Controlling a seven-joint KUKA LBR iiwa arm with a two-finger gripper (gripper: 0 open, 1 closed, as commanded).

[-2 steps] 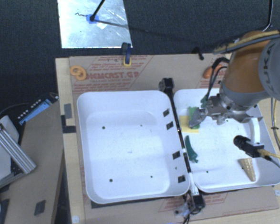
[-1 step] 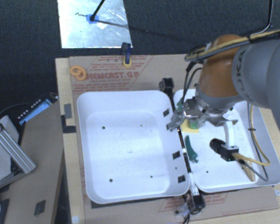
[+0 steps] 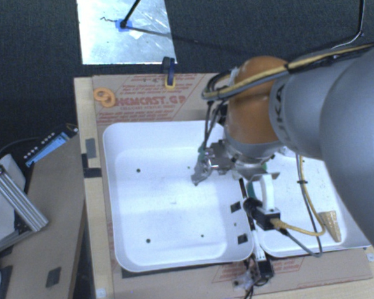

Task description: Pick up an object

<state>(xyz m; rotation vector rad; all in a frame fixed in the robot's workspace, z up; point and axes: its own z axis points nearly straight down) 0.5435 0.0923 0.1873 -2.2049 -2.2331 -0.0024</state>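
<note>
My gripper hangs low over the right part of the left white bin, close to the wall between the two bins. Nothing shows between its tips. A tan, ribbed, cone-shaped object lies near the front of the right bin, to the right of the gripper and well apart from it. The grey arm with its orange band reaches in from the right and hides most of the right bin.
Both bins rest on a cardboard sheet. A blue and yellow clamp sits at its back edge, with a foil sheet behind it. An aluminium rail slants at the far left, outside the bins.
</note>
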